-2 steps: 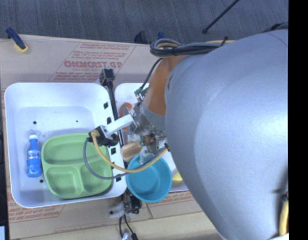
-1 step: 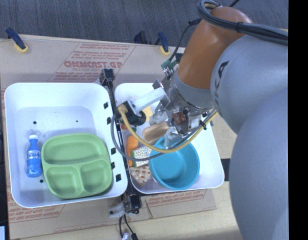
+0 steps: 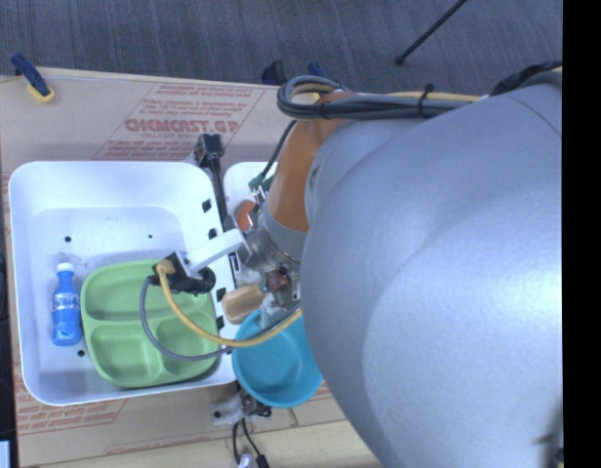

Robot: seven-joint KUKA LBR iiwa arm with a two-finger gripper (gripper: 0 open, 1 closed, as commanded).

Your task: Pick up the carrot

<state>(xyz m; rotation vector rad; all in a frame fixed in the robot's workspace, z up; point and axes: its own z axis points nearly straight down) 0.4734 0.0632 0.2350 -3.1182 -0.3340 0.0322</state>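
Note:
A small orange piece that may be the carrot [image 3: 246, 215] peeks out at the left edge of the right bin [image 3: 238, 177], just beside the arm's wrist. The gripper [image 3: 264, 273] hangs low over the right bin's left side, between that orange piece and a tan rounded object [image 3: 240, 303]. The arm's grey body hides most of the right bin and the gripper's tips. I see nothing clearly held.
The left bin [image 3: 47, 188] holds a green divided tray [image 3: 115, 330] and a blue bottle [image 3: 65, 305] at its left. A blue bowl [image 3: 273, 367] sits at the front of the right bin. A yellow cable [image 3: 183, 315] loops over the tray.

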